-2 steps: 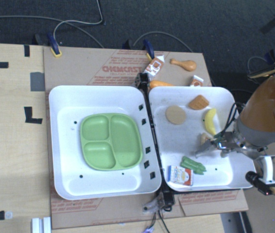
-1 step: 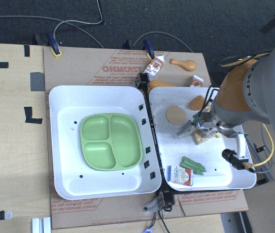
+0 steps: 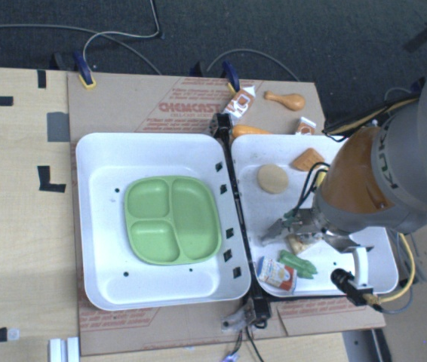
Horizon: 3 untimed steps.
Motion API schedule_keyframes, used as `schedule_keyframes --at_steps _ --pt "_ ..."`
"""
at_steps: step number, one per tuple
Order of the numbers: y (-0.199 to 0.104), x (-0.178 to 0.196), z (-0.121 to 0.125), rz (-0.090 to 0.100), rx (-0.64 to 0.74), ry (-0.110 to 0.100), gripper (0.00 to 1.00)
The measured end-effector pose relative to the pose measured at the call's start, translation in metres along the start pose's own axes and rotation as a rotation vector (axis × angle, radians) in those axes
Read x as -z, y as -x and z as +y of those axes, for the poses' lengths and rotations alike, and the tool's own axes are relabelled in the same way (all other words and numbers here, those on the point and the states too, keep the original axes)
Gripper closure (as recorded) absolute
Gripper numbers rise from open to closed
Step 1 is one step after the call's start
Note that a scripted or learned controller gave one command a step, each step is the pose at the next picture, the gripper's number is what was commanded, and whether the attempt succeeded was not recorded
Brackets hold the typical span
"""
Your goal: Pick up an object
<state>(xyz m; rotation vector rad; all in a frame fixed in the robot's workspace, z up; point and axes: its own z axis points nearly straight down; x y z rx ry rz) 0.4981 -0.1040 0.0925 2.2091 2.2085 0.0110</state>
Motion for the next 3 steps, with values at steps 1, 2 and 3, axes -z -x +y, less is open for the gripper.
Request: schedule_keyframes --at_steps 1,2,3 --pt "0.023 0.098 -0.012 0.006 0.000 -0.017 0.00" --pt "0.041 -0.003 0.000 0.006 0.000 -0.010 0.00" --pt "0.043 0.010 0.002 0.001 -0.001 -0.004 1.00"
